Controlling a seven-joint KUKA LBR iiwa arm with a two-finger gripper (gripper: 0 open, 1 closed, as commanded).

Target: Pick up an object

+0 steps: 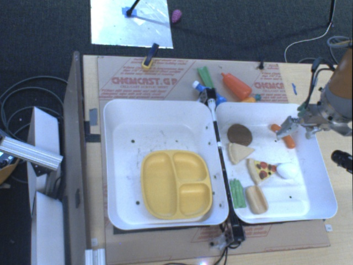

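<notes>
The right bin (322,195) holds several toy foods: a brown round cookie (239,133), a pale wedge (239,152), a pizza slice (261,170), a white egg-shaped piece (286,171), a green pod (236,192) and a tan bun (256,199). A small orange carrot (289,142) lies at the bin's upper right. My gripper (288,128) hangs low right over the carrot's middle and hides part of it. The grey arm (336,101) comes in from the right edge.
The left bin (118,126) carries a yellow divided plate (176,184). Behind the bins on the cardboard lie a large orange toy (236,86), a green piece (205,75) and a blue piece (199,86). Cables loop at the upper right.
</notes>
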